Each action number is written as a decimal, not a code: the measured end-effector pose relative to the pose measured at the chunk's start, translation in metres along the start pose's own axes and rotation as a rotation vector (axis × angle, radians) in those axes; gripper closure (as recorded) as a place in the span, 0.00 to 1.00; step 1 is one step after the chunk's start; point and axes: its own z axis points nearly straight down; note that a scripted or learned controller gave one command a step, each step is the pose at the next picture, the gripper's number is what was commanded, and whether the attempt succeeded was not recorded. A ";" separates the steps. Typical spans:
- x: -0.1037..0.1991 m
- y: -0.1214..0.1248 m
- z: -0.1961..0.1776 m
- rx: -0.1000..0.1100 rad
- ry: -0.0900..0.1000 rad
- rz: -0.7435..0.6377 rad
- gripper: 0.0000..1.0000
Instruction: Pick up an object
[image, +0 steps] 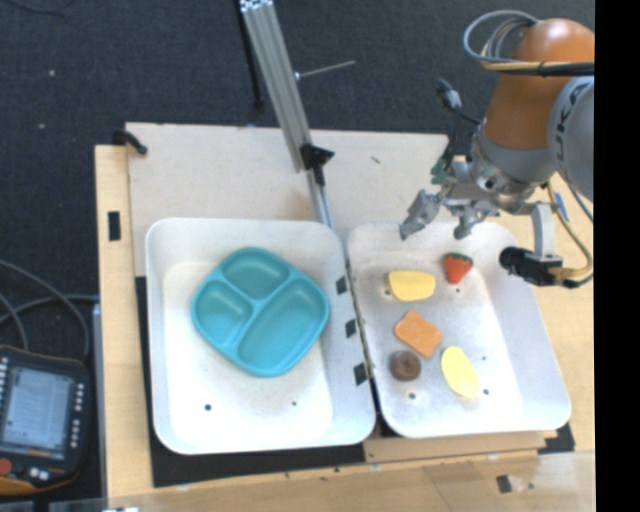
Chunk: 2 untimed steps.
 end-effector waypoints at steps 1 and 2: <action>0.000 0.000 0.000 0.000 0.000 0.000 0.00; 0.002 -0.010 0.054 0.005 -0.001 0.003 0.00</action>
